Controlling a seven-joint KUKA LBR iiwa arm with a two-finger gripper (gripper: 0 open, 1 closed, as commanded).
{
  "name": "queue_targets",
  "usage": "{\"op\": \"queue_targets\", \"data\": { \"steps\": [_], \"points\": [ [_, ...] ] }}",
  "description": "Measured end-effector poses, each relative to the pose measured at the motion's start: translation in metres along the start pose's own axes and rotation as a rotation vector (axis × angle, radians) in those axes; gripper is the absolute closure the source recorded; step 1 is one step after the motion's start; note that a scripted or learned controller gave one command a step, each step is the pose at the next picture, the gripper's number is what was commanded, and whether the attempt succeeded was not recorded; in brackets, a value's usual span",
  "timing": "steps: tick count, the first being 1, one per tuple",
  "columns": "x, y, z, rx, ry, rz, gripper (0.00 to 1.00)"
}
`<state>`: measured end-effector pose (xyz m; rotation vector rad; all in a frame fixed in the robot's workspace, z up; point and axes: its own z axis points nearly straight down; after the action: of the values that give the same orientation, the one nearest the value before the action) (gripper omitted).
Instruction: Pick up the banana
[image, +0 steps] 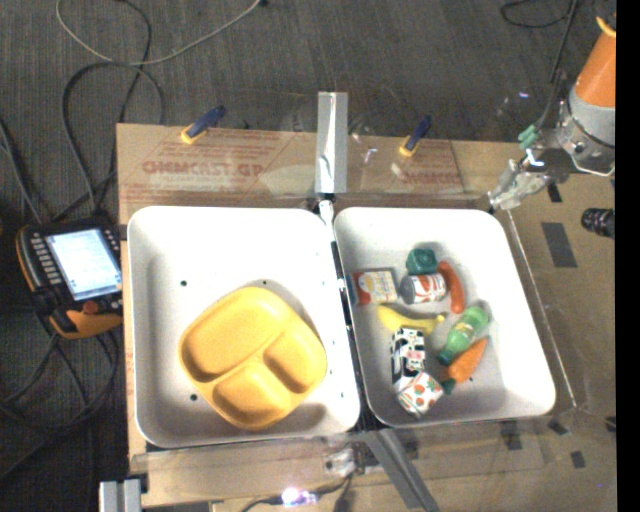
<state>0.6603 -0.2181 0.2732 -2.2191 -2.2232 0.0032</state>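
Camera view had the banana (408, 320) lying flat in the right bin (520, 300), near the middle of the clutter. A red-and-white can (427, 289) sat just above it, a black-and-white carton (407, 349) just below, and a green bottle (465, 331) beside an orange carrot (467, 361) off to its right. A small snack box (376, 287) lay to its upper left, a teal block (422, 260) further up. The left bin (150, 300) carried a yellow divided tray (254, 356). The end effector (520, 183) hung well apart from all of it, above the desk (560, 290) past the right bin's far corner, touching nothing and holding nothing; how far it was open I could not tell.
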Motion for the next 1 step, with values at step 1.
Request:
{"op": "queue_targets", "data": {
  "steps": [1],
  "points": [
    [0.0001, 0.0003, -0.0093, 0.001, -0.004, -0.001, 1.0]
  ]
}}
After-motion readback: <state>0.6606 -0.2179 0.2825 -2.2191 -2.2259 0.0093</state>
